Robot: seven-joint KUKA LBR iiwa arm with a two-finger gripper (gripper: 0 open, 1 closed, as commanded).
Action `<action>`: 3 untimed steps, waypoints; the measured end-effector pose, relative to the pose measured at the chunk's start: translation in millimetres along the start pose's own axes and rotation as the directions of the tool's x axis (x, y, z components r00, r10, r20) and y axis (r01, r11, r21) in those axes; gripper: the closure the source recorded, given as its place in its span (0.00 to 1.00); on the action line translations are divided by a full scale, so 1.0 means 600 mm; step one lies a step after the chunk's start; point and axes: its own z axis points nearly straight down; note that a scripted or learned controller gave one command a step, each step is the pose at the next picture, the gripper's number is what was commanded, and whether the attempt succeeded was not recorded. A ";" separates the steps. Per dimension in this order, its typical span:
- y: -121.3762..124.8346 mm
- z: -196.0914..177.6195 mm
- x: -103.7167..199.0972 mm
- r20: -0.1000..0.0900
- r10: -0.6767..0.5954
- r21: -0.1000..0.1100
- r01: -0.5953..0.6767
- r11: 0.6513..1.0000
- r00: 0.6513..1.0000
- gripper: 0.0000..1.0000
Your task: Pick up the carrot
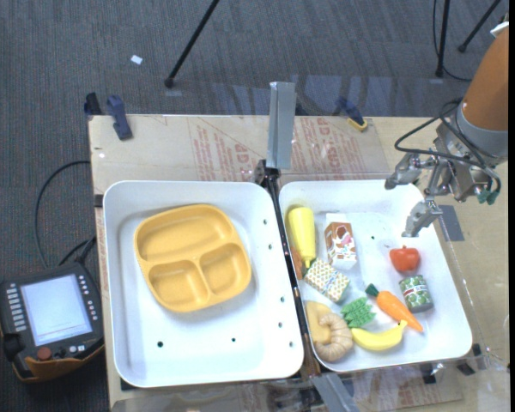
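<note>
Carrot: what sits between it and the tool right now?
In the camera view, the small red tomato lies between the tool above and the orange carrot below, with bare white bin floor around it.

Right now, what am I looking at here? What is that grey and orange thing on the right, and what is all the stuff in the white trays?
A single camera looks down on a bench. The grey and orange thing is a robot arm; its end effector hangs over the right bin, holding nothing. That bin has toy food: a carrot it is meant to pick up, a tomato, a banana, a corn cob. The left bin holds a yellow divided plate.
</note>
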 end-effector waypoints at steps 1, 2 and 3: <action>-0.022 0.260 0.056 -0.011 -0.170 -0.007 0.170 0.985 0.985 0.00; 0.051 0.292 0.166 0.000 -0.044 0.001 0.044 0.999 0.999 0.00; 0.055 0.279 0.164 -0.004 -0.050 -0.001 0.050 0.999 0.999 1.00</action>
